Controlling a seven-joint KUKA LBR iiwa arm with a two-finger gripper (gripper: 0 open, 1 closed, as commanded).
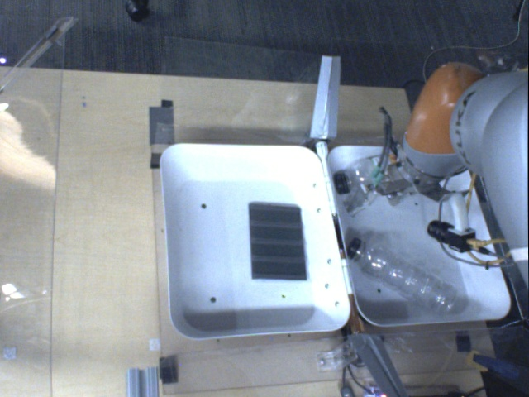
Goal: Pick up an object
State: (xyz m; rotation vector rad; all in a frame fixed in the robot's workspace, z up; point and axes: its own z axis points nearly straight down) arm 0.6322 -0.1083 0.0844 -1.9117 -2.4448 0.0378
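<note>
Bins sit side by side on the wooden bench [91, 246], seen from above at a slant. Left bin [207, 180] is white and shallow, and a dark ribbed pad [278, 241] lies flat near its middle, slightly toward the right wall, well apart from the rim. Right bin [488, 300] holds two clear plastic bottles. One bottle [407, 278] lies on its side across the lower half of that bin, its dark cap end near the wall shared with the left bin and its body running down and to the right. The other bottle [357, 185] is at the upper left corner of the right bin, its dark cap close to the dividing wall. Arm [488, 131], grey with an orange band, reaches in from the right over the upper part of the right bin. Gripper [388, 182] is low at that upper bottle, just beside or touching it, but wires and glare blur this spot, so I cannot tell its state or whether it grasps the bottle. A grey bar [326, 98] stands at the far edge between the bins.
</note>
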